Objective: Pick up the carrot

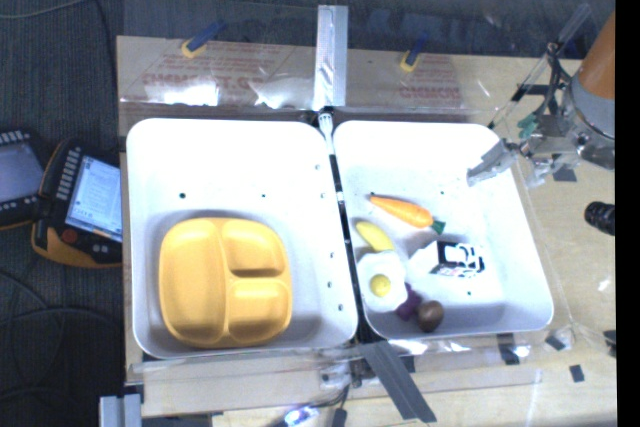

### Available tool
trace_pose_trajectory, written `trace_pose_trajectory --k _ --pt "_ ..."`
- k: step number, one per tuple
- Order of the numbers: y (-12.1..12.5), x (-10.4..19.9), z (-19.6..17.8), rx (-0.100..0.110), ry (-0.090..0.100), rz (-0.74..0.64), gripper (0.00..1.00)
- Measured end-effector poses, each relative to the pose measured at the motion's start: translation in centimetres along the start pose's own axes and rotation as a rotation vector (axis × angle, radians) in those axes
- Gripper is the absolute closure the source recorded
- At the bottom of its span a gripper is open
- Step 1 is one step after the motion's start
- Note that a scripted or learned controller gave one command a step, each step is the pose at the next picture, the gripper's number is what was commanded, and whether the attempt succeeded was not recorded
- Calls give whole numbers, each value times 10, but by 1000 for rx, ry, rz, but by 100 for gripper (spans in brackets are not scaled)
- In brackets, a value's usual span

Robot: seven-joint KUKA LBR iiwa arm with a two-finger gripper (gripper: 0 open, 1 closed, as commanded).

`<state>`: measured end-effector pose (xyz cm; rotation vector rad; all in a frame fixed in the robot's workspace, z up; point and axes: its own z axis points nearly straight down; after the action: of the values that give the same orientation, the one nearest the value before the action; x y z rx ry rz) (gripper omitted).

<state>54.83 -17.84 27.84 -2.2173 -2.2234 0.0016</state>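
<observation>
The orange carrot (400,210) with its green stub lies flat in the middle of the right bin (520,245), pointing left to right. My gripper (513,167) hangs over the bin's far right corner, up and to the right of the carrot and well apart from it. Its fingers (486,167) are spread open with nothing between them.
Near the carrot lie a yellow banana (373,235), a fried egg (381,281), a dark purple fruit (423,312) and a black-and-white object (459,258). A yellow divided plate (225,280) sits in the left bin (230,155). A pendant (75,205) rests left of the bench.
</observation>
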Motion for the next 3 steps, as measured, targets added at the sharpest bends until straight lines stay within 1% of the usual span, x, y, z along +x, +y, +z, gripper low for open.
trace_pose_trajectory --k 1,2,3 --pt "-9 61 116 1 1 -59 0" --pt "49 44 189 -10 1 130 0" --pt "51 46 178 -14 5 128 100"
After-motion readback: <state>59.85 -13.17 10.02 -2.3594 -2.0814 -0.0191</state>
